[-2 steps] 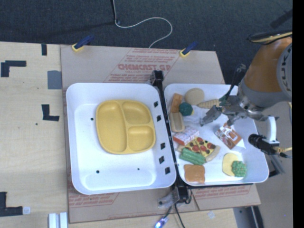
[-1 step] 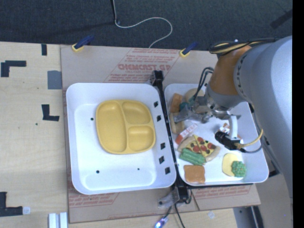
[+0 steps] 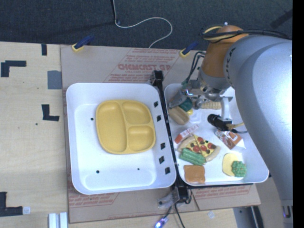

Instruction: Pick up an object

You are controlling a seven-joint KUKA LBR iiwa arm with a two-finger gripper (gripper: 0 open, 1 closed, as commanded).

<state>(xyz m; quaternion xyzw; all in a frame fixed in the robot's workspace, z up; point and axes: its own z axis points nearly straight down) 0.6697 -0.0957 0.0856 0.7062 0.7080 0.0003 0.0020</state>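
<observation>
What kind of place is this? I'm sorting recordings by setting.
Likely a robotics lab bench: the grey arm reaches over two white bins, one holding a yellow divided plate, the other toy food like a pizza slice.

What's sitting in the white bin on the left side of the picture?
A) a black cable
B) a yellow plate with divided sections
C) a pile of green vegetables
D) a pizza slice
B: the left bin holds a yellow divided plate with three compartments, while the pizza slice and other toy foods lie in the right bin.
</observation>
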